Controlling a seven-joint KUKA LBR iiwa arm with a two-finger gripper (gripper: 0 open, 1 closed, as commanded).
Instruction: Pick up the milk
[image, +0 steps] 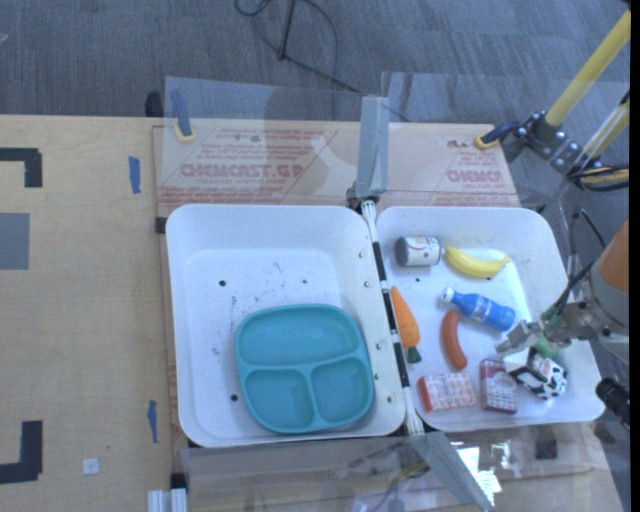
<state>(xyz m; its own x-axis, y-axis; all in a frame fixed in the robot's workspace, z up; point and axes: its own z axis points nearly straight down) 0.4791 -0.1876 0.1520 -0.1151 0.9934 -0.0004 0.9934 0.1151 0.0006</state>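
Looking down on the bench, you are seeing the gripper (528, 345) hanging low over the front right part of the right bin (545, 228), with the arm (612, 300) coming in from the right edge. The milk (543, 376) (a small carton with black cow patches) is lying on the bin floor near the front right corner, just beside and slightly in front of the gripper. Whether the two are touching, and how the end effector is set, you cannot tell from this slant, since the tip is small and blurred.

Sharing that bin, a blue bottle (481, 309) is lying tilted just left of the gripper, a banana (476, 262) is resting behind it, and a small can (418, 250) is lying on its side near the back. A sausage (454, 339) and a carrot (404, 318) are lying further left, the carrot against the dividing wall. Two reddish boxes (447, 391) are sitting along the front, one just left of the milk.

In the left bin (200, 240), a teal divided plate (303, 367) is lying flat toward the front.
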